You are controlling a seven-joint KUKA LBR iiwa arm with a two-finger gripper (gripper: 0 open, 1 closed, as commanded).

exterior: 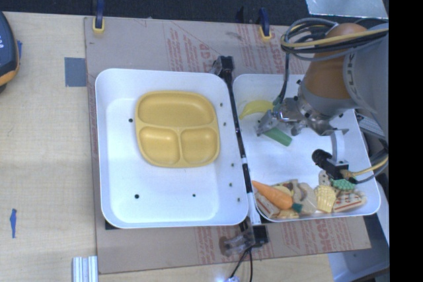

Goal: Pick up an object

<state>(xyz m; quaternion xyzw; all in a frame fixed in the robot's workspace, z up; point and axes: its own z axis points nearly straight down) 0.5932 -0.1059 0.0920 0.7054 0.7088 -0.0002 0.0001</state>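
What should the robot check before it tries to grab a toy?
1. End effector is over the right bin: ok.
2. A toy lies close by: ok, a green piece sits just below it, and a yellow piece beside it.
3. End effector already holds something: cannot tell.
4. More toys to choose from: ok, the carrot and corn are piled at the bin's near edge.
5. Yellow divided plate out of the way: ok, it is in the left bin.
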